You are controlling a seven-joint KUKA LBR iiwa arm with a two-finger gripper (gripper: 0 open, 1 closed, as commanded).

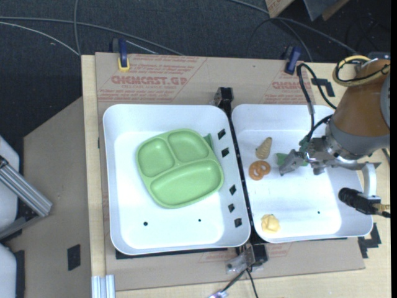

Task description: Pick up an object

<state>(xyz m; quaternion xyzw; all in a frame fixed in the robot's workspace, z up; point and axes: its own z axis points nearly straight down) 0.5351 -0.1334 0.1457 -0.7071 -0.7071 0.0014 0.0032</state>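
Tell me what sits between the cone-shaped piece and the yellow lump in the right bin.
In the camera view, the orange ring lies between the cone-shaped piece and the yellow lump, close under the cone; below it is bare right bin floor.

The tan surface [87,185] carries two shallow white bins side by side, left bin [115,185] and right bin [298,231], touching.

camera view: fixed overhead | slanted down | both bins [118,166] framed | arm [363,110] enters right
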